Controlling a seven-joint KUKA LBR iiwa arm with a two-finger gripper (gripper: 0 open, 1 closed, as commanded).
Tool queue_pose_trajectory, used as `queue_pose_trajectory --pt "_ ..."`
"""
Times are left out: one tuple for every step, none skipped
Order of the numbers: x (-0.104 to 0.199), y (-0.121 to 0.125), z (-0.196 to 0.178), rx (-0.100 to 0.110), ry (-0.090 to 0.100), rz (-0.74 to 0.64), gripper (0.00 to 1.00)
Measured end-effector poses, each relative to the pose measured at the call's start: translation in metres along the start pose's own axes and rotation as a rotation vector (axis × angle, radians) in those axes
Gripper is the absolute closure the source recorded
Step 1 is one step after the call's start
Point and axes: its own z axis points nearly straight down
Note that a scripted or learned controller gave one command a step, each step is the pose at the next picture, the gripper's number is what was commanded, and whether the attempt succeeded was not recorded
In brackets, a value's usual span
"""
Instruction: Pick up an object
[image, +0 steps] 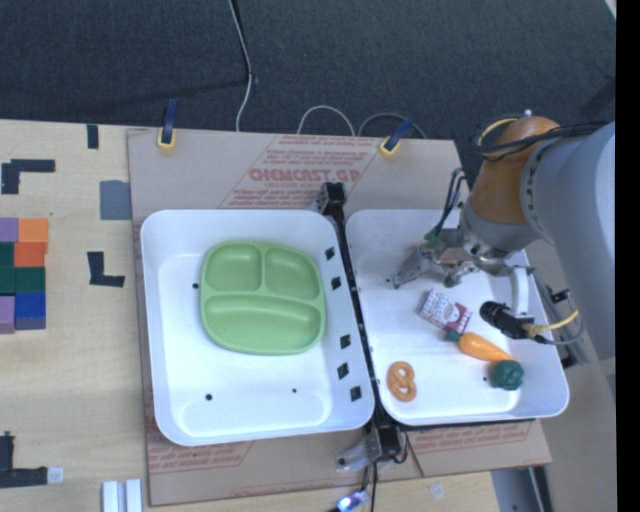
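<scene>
Several small things lie in the right bin (380, 235): a pink and white packet (443, 311), an orange carrot (483, 347) with a green toy piece (506, 375) by its right end, and a brown pretzel (401, 381) near the front left corner. My gripper (424, 276) hangs over the upper middle of this bin, just above and left of the packet. It is open, its fingers are spread, and nothing is between them. One grey fingertip (401, 280) points down and to the left.
A green divided plate (264, 297) lies in the left bin (165, 330). A black divider (345, 300) runs between the bins. The arm's grey body (575, 215) and cables cover the right bin's right side. Coloured blocks (24, 275) sit at the far left of the bench.
</scene>
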Motion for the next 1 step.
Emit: queue_pose_trajectory --pt "0.0001 0.0013 -0.0126 -0.004 -0.002 -0.001 1.0"
